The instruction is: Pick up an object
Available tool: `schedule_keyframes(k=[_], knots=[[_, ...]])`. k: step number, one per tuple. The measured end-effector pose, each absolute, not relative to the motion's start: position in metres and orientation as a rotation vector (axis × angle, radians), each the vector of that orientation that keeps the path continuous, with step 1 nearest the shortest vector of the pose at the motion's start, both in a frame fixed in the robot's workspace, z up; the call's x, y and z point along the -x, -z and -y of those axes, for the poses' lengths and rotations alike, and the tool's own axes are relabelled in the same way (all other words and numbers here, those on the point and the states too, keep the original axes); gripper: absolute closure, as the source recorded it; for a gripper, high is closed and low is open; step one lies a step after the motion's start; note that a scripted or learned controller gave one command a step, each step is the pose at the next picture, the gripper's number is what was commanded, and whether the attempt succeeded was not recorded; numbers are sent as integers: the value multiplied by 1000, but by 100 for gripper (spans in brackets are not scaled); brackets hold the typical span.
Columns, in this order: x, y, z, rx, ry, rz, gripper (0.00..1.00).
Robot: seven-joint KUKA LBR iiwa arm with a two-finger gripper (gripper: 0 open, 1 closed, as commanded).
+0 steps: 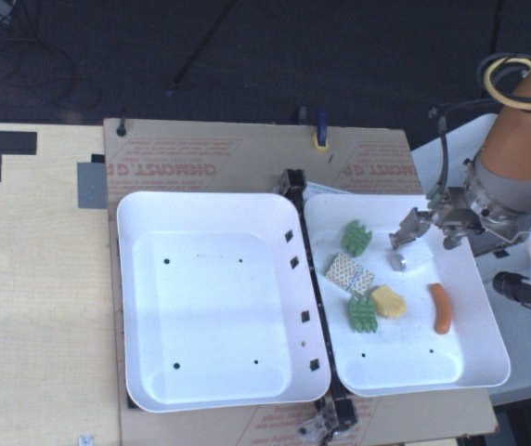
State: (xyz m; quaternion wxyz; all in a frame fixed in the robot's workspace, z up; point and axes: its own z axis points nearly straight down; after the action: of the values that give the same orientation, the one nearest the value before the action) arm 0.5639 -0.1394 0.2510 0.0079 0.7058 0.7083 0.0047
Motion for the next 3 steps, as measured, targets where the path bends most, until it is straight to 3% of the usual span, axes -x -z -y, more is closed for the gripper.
schedule_keyframes(k=[1,2,3], knots=[[-526,-245,105,-2223,4,-2227,0],[-507,-186,118,-2229,9,-2225,0],[-523,-85,86,-2221,1,-2220,0]])
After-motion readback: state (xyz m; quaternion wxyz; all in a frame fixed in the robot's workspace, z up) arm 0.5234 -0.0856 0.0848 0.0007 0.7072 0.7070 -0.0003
